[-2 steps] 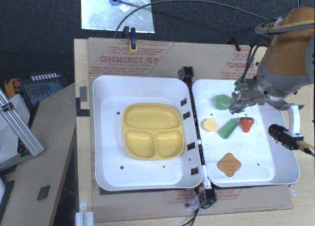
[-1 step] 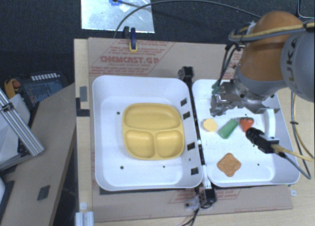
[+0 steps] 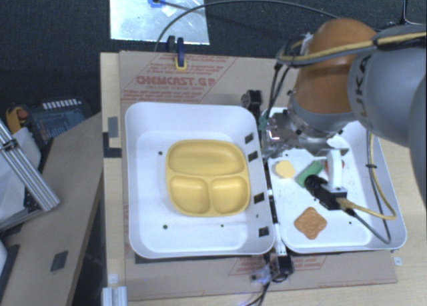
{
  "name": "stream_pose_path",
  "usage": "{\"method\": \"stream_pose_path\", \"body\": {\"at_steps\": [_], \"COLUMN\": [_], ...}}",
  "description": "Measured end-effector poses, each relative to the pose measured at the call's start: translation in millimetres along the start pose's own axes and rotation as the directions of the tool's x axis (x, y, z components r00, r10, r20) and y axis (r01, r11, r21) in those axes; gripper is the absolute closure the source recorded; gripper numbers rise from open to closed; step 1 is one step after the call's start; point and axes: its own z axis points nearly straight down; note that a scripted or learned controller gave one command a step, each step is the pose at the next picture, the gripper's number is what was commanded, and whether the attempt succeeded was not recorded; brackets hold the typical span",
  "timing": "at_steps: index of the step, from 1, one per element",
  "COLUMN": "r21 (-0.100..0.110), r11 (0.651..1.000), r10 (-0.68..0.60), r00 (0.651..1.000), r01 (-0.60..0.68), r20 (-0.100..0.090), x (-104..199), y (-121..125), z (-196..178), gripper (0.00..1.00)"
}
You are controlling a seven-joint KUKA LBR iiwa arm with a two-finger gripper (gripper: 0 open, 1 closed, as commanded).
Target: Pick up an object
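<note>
Yellow tray (image 3: 203, 178), white bins (image 3: 143, 165), brown cookie (image 3: 310, 223), green marker (image 3: 308, 171), orange-banded grey arm (image 3: 347, 71)

End effector (image 3: 288, 139) largely hidden under arm (image 3: 373, 91), right bin (image 3: 393, 231) partly too

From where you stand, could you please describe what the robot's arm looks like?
The arm is bulky and rounded, with a grey shell and a glossy orange band above the wrist. Dark lettering marks the grey part. Thin black cables loop around the band, and a yellow cable trails over the right bin.
</note>
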Motion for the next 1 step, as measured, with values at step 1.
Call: {"method": "stream_pose_path", "body": {"at_steps": [1], "r21": [-0.003], "r11": [1.000], "r10": [-0.001], "r00": [1.000], "r01": [0.001], "r20": [-0.001], "x": [52.2], "y": [17.7], "z": [0.9], "gripper": [1.00]}}
